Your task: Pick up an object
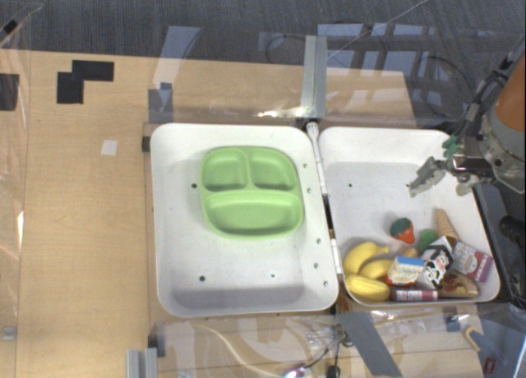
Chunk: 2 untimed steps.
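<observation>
Small objects are piled in the front right corner of the right bin point(370, 159). Among them are yellow bananas point(366, 270), a red and green strawberry point(401, 229), a tan cone point(445, 223), a small carton point(407, 270), a black-and-white box point(440, 263) and a pink packet point(473, 260). My gripper point(444, 181) hangs over the bin's right side, behind the pile and apart from it. It is open, with nothing between its fingers point(422, 177).
A green divided plate point(251, 190) lies in the middle of the left bin point(177, 245). A metal post point(316, 76) stands behind the seam between the bins. The right bin's back left part is bare white floor.
</observation>
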### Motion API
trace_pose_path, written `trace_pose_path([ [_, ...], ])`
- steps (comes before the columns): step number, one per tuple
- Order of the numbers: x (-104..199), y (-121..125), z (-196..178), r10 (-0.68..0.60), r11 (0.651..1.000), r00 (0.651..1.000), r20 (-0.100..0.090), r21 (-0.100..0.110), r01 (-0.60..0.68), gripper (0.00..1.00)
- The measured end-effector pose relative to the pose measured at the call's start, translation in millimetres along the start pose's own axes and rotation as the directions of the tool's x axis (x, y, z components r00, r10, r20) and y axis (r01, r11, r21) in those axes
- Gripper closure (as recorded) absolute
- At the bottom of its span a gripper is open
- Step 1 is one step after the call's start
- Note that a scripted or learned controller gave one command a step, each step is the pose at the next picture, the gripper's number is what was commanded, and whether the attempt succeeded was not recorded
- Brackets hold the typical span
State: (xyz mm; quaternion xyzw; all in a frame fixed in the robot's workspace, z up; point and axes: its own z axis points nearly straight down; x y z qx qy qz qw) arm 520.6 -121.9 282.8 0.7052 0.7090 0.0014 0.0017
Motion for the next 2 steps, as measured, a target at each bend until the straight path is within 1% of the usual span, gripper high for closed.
trace_pose_path([
  [1,-4,-34,113,-0.008,1.000,1.000,-0.001,0.003,0.008,0.00],
  [2,-8,34,191,-0.076,0.997,0.997,0.004,-0.015,0.076,0.00],
])
